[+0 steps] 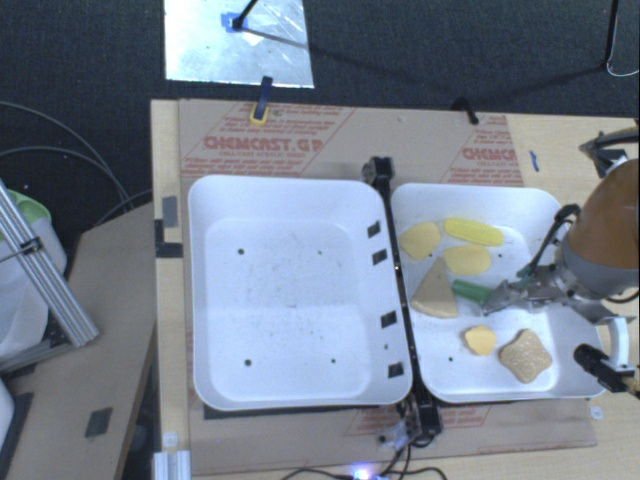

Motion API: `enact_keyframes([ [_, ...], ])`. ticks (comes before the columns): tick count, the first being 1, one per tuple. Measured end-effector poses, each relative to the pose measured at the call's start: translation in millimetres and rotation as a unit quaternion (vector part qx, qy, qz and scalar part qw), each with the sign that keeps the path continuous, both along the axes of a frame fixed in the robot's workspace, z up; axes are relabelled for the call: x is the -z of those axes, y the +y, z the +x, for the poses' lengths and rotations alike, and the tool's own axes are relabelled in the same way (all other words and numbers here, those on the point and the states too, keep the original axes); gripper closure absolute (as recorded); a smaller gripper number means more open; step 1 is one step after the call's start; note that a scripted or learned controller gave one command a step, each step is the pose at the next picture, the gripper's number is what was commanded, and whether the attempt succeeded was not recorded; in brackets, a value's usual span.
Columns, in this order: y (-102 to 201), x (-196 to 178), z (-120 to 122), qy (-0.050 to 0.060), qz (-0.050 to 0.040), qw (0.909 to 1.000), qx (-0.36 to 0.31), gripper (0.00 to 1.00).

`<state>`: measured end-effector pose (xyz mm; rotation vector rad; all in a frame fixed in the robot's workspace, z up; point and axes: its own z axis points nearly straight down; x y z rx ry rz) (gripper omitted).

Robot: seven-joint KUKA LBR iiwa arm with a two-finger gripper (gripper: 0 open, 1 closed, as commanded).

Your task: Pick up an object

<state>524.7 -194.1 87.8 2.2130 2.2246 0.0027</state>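
The right bin [540,208] holds several pieces of toy food. A yellow corn cob [473,231] lies at the back, with a yellow round slice [420,238] to its left and a yellow oval piece [467,260] in front of it. A beige wedge [435,291] lies by the bin's left wall, and a small green piece [466,289] rests against its right side. Toward the front are a small orange-yellow chunk [480,341] and a brown bread-like piece [525,355]. My gripper [503,295] is low in the bin, its tip right at the green piece's right end.
The left bin [200,208] stands beside the right one, with a black clamp strip [390,278] between them. The arm's grey and orange body [605,238] covers the right bin's right side. A black part [600,365] juts over the front right rim.
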Motion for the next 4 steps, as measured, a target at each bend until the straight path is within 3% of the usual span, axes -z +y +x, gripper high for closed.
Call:
enact_keyframes([
  [1, 0.3, -12.1, -0.9, 0.000, 0.0002, 1.0000, 0.001, 1.00],
  [2, 32.8, 3.7, 5.8, 0.001, 0.0012, 1.0000, 0.000, 1.00],
  [3, 31.0, -7.3, 6.2, 0.000, 0.0008, 1.0000, 0.001, 1.00],
  [4, 47.7, 3.8, 3.0, 0.002, 0.0012, 1.0000, 0.000, 1.00],
])
